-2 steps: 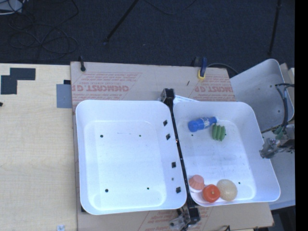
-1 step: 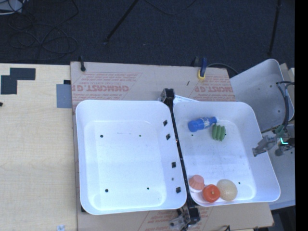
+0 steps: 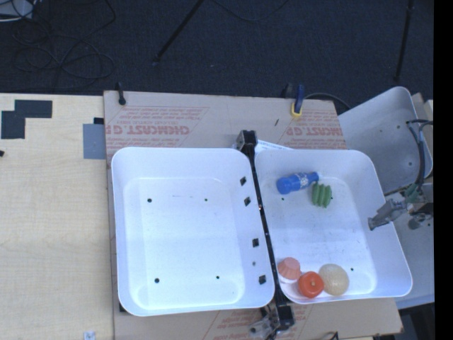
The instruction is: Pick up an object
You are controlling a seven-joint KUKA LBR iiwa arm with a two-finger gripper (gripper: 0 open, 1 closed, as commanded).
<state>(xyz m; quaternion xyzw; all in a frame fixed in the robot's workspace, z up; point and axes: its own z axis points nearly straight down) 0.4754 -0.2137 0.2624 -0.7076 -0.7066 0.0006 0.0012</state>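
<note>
The gripper [image 3: 386,217] hung at the right bin's [image 3: 368,168] right rim; finger state could not be told.

A dark carpet [image 3: 212,34] with loose cables [image 3: 64,41] lies behind the bench. The pale wood bench [image 3: 49,225] bears a cardboard sheet [image 3: 177,122] and grey patches [image 3: 92,140].

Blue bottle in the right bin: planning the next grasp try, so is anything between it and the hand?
Nothing visible blocks it. The hand sits at the right bin's right rim; the green object lies just right of the blue bottle, close to the direct path.
</note>
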